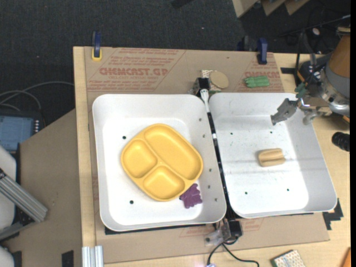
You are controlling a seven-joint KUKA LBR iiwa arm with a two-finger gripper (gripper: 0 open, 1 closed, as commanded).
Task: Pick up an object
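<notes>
A tan bread-roll-shaped object [271, 157] lies near the middle of the right bin [311, 199]. In the left bin [105, 149] sits a yellow divided plate [161, 161], and a small purple grape cluster [191, 196] rests against its near right edge. My gripper [291, 115] hangs over the far right part of the right bin, above and to the right of the roll. It is open, its two fingers are spread apart, and nothing is between them.
A green object [257, 82] and a round tan disc [219, 80] lie on the cardboard bench behind the bins. Blue clamps [262, 50] hold the board's far edge. The ridge [213, 143] between the bins runs down the middle.
</notes>
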